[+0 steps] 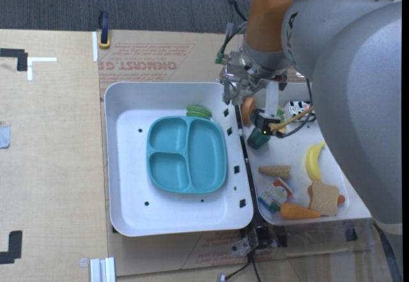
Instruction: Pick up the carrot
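Observation:
The carrot (298,212) is orange and tapered. It lies flat near the front edge of the right bin (358,209), pointing left, just in front of a slice of bread (324,198). My gripper (235,93) hangs below the orange wrist band at the back of the bench, over the wall between the two bins. It is well behind the carrot and holds nothing that I can see.
The left bin (128,210) holds a teal divided plate (187,154) and a green pod (199,111) behind it. Around the carrot in the right bin are a banana (313,161), a tan wedge (275,172), a colourful packet (277,195) and a dark green cup (258,139).

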Controlling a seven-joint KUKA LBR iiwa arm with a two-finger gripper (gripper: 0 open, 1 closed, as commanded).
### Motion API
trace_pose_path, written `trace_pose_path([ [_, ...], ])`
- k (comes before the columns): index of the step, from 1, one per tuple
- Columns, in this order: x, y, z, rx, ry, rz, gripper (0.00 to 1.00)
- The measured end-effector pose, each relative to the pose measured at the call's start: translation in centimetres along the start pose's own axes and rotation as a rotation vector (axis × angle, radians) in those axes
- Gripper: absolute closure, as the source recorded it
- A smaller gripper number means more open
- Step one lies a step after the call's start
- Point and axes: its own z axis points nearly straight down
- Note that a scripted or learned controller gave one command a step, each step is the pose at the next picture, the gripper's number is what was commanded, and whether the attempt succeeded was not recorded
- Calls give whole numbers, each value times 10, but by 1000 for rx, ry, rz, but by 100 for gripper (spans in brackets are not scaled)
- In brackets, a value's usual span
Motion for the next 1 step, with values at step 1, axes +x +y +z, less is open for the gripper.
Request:
trace_pose_path([
  [1, -1, 0, -8, 0, -4, -4, 100],
])
